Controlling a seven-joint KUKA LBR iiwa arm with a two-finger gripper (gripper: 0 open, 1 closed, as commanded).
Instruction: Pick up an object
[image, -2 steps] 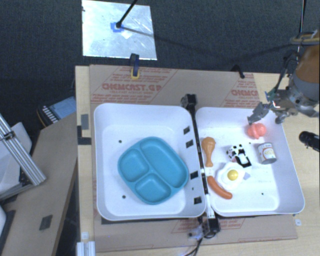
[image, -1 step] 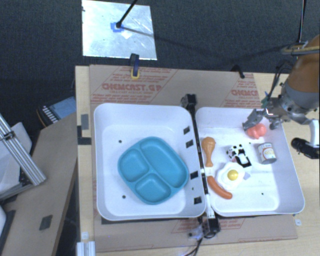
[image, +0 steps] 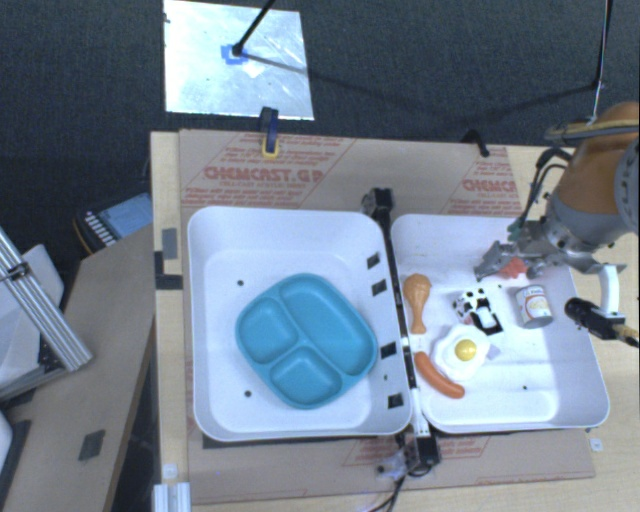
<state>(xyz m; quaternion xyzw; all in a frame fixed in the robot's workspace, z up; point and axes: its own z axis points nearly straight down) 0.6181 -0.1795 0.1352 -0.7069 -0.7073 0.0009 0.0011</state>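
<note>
On the tabletop (image: 170, 330), two white bins are lying side by side. The left bin (image: 215, 250) is holding one blue divided tray (image: 303, 340), lying flat near its centre, probably a sorting target for picked items. The right bin (image: 570, 380) is carrying the pickable items, spread loosely so each can be reached alone: one chicken drumstick (image: 417, 300), one sausage (image: 439, 374), one fried egg (image: 464, 351), one black-and-white piece (image: 478, 308), and one small can (image: 534, 305) lying on its side. A sixth item, a red-orange object (image: 513, 268), is lying directly at the claw (image: 505, 260), which is reaching down near the bin's rear area from the right. Whether the claw is spread or closed, and whether it is gripping the red-orange object, cannot be determined here.
</note>
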